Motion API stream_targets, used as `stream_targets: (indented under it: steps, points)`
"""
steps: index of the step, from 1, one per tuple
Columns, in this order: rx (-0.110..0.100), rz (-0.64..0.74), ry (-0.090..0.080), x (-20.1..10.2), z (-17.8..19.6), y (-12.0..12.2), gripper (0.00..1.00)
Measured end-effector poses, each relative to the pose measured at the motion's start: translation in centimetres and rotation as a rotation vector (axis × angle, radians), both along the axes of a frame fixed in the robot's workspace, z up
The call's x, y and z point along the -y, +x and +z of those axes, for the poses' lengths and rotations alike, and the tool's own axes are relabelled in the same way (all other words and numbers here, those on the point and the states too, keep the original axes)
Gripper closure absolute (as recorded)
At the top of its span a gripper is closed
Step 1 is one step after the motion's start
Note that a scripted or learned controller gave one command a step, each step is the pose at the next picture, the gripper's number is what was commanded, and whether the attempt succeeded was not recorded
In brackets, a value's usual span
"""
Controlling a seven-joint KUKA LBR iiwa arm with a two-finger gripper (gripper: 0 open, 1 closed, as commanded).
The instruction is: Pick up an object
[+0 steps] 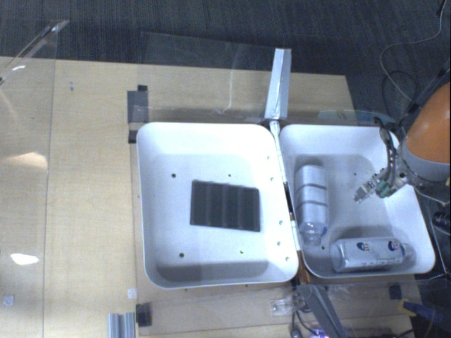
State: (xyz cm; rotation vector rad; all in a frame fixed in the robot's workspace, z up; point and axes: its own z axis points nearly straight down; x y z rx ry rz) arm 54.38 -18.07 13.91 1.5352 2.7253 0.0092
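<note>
Nearby, bottle (311,201) and can (370,254) flank pincer (372,189).

A clear plastic bottle (311,203) lies on its side along the right bin's (352,141) left wall, cap toward the front. A silver can (371,253) lies sideways along its front wall.

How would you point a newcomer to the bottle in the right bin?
Find the right bin, the one the arm reaches into. Along its left wall lies a clear bottle, lengthwise, with its narrow end toward the bin's near edge. Unlike the grey can lying crosswise by the near wall, it is see-through.
</note>
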Motion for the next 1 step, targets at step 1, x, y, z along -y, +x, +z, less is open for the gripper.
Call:
stream_targets:
  steps: [1]
  points:
    - [0.000, 0.000, 0.000, 0.00, -0.01, 0.00, 0.00]
